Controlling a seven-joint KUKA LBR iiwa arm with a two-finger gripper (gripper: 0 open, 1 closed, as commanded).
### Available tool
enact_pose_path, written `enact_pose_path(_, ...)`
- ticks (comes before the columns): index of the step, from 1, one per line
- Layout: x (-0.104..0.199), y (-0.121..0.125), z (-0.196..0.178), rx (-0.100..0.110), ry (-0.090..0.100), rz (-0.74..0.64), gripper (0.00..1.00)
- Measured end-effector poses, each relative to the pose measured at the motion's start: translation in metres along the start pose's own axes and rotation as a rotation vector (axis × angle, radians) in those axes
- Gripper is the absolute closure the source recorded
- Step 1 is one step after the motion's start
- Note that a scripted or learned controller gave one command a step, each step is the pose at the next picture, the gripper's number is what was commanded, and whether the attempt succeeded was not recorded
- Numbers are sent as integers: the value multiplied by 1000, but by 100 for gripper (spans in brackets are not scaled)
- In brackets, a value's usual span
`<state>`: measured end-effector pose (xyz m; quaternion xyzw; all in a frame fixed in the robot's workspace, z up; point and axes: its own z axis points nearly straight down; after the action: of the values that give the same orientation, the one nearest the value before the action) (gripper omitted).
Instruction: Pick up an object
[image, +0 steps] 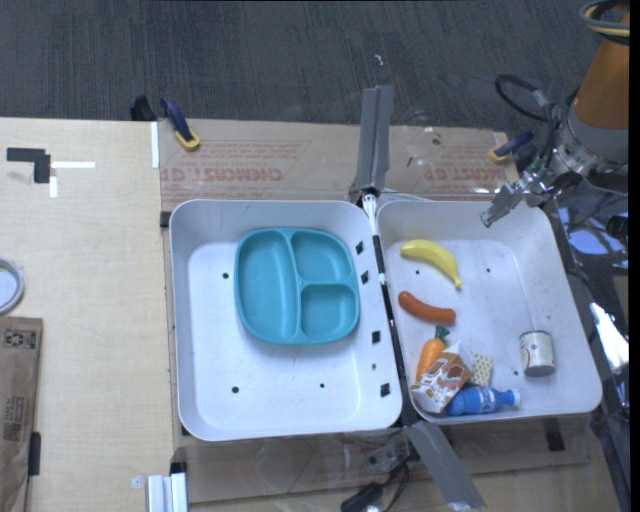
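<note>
Toward the upper right of the frame, the gripper (503, 208) hangs over the top edge of the right bin (560, 300); whether it is open or shut I cannot tell, and nothing shows in its grasp. Nearest to it, down and to the left, lies the banana (432, 259), well apart from it. Judged by its look it is a light toy, stiff and smooth, best taken across its narrow middle. Below it sits the sausage (426, 307), likewise slim and probably slippery. The small can (537, 353) lies at lower right, hard and prone to roll. At the bottom edge a carrot (430, 355), snack packet (443, 379) and blue bottle (480, 401) crowd together, awkward to separate. The left bin (200, 330) holds a teal divided plate (297, 285).
</note>
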<state>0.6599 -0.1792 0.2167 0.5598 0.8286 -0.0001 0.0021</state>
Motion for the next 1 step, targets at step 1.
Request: enact_pose_path(1,0,1,-9,-1,-1,-1,100)
